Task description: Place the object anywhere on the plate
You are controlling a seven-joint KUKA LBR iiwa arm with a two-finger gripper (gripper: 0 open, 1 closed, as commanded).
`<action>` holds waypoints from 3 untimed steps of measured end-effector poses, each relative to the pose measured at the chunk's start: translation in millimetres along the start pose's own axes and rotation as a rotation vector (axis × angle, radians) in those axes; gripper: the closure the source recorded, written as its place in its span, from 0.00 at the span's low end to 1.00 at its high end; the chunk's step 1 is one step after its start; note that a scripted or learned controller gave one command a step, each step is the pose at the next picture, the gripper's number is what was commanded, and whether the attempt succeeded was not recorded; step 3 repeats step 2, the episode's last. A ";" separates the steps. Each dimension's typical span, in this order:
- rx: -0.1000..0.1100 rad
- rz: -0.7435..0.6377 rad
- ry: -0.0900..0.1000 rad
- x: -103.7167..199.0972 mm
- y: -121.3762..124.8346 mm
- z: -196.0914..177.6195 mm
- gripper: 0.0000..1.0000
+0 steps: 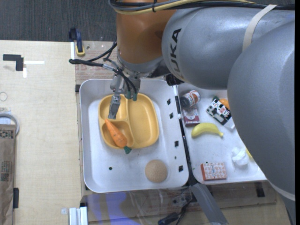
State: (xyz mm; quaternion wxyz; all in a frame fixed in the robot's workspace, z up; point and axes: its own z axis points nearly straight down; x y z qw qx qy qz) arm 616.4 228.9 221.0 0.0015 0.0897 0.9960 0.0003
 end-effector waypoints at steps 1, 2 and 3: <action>0.001 -0.106 0.002 54.5 -10.4 -58.5 0.00; 0.002 -0.123 0.004 124.2 -90.1 1.7 0.00; 0.002 -0.123 0.004 124.2 -90.1 1.7 0.00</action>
